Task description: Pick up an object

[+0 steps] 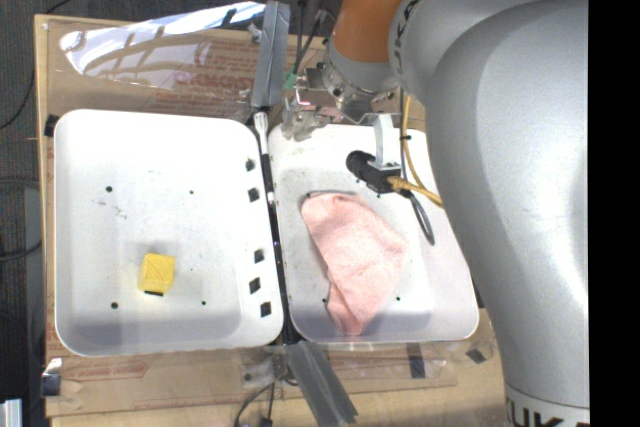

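Note:
A crumpled pink cloth lies in the right bin, spread from its middle toward the front edge. A small yellow block rests in the left bin, near the front left. My gripper hangs below the orange wrist band at the right bin's far left corner, close to the divider between the bins. It is well behind the cloth and apart from it. Nothing shows held at the gripper.
The grey arm covers the right side of the view and overhangs the right bin's far right part. A black plug with a yellow cable dangles just behind the cloth. A clear plastic sheet lies behind the left bin.

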You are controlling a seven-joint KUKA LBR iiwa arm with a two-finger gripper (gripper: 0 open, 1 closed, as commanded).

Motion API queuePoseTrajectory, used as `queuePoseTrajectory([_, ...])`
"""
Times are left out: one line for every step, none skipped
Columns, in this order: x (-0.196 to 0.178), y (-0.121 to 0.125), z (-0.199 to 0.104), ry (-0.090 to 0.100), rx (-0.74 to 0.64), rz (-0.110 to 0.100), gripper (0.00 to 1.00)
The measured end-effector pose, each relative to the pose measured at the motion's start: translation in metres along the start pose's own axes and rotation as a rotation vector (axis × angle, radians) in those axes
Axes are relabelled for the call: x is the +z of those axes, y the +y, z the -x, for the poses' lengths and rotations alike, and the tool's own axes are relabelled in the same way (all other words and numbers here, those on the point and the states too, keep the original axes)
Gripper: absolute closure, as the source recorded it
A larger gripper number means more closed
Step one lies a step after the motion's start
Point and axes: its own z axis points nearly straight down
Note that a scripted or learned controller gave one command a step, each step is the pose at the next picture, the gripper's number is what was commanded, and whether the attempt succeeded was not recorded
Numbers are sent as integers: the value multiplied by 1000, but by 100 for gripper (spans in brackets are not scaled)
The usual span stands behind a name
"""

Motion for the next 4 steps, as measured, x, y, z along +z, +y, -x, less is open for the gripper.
queuePoseTrajectory([79,0,49,0,-186,-3,100])
queuePoseTrajectory([101,-49,75,1,-620,-2,100])
queuePoseTrajectory([0,-49,18,-1,-374,2,100])
queuePoseTrajectory([101,-76,72,0,-524,0,100])
